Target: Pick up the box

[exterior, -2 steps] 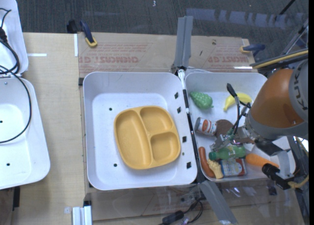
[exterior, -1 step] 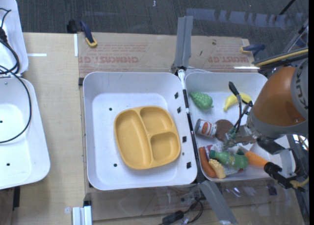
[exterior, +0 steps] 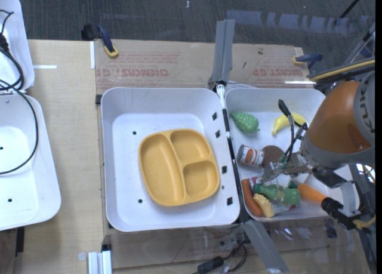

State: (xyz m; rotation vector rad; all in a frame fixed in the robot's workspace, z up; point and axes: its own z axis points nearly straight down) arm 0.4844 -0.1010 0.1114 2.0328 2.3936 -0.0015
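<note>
Your gripper (exterior: pixel 276 173) sits low in the right bin (exterior: pixel 262 95), down among a tight cluster of toy food — a can (exterior: pixel 250 156), a green bottle (exterior: pixel 279 194), carrots (exterior: pixel 313 194) and a brown round piece (exterior: pixel 273 152). Whether it is spread or pinching anything cannot be made out. You won't find an obvious box here; a red-and-white scrap (exterior: pixel 253 181) under the tool may be it, likely half buried — which is why the arm dives into the pile. The yellow divided plate (exterior: pixel 178 166) lies alone in the left bin (exterior: pixel 119 147); the banana (exterior: pixel 286 122) and green pepper (exterior: pixel 246 122) stay well apart.
</note>
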